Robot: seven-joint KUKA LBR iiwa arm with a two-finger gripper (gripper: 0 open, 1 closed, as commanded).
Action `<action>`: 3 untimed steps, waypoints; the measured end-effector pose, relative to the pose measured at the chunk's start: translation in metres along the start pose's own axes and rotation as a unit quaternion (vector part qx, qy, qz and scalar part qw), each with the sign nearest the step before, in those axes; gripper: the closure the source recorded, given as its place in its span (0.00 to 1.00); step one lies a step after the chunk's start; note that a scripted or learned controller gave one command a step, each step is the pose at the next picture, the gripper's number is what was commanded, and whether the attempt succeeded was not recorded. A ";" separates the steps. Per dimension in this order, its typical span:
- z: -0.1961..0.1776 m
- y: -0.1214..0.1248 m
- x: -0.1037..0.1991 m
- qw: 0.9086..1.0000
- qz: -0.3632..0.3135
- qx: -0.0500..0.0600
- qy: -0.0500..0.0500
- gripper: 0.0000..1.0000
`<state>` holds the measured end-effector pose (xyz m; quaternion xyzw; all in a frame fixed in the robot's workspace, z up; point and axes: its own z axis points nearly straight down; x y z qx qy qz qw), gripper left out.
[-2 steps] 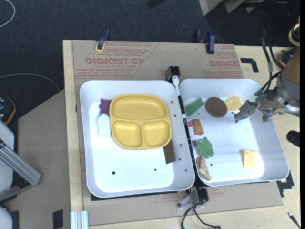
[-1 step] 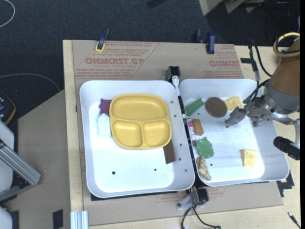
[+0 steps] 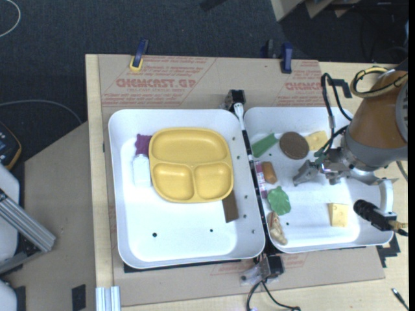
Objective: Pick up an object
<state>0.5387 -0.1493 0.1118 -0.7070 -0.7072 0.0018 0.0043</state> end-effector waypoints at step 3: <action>-0.041 -0.008 -0.004 1.000 0.001 -0.008 -0.003 1.00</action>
